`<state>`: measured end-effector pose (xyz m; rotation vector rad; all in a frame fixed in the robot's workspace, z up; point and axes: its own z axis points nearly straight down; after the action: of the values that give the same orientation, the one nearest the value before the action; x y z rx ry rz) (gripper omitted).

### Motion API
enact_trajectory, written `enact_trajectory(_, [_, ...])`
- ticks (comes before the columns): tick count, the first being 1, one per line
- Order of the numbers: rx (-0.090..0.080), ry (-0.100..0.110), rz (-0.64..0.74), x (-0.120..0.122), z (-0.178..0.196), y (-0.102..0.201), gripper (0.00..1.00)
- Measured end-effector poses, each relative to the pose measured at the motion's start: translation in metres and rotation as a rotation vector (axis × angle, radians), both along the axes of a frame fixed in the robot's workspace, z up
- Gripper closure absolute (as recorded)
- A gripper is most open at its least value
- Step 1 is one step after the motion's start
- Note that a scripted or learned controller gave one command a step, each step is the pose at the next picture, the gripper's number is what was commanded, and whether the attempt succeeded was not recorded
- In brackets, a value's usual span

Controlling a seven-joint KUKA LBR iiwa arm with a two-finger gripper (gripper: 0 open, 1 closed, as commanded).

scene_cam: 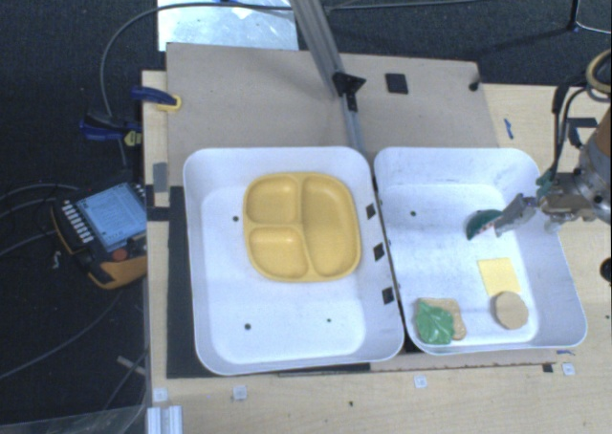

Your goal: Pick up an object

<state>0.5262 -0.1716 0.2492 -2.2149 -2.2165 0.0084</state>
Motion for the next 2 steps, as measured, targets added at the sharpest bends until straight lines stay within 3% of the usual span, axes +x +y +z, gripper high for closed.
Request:
enact_trajectory(1, [-0.002,-0.011,0.003,0.002,0.006,0.001,0.00])
enact_trajectory(2, [-0.002,-0.008,0.000,0.008,-0.039,-0.005,0.00])
